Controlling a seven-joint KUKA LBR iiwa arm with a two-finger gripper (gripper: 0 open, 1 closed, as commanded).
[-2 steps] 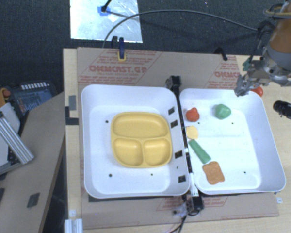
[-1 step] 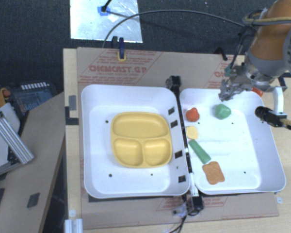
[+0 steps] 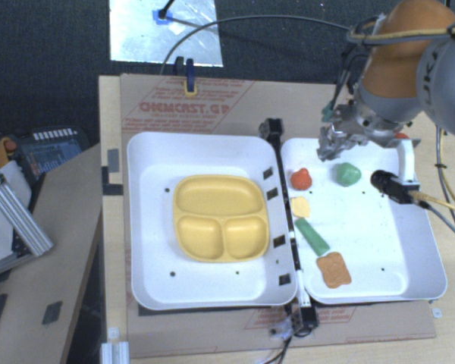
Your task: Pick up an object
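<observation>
Camera view puts my gripper [image 3: 330, 149] at upper right, over the right bin [image 3: 421, 264]; whether it is open I cannot tell. A green round object [image 3: 348, 174] lies just beside it, a red piece [image 3: 301, 179] further left.

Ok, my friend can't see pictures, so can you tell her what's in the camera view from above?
A grey robot arm's gripper hangs over the right white bin, close to a green ball-like lump. That bin also has a red tomato toy, a pale yellow piece, a green stick and an orange slab. The left bin holds a yellow divided tray.
</observation>
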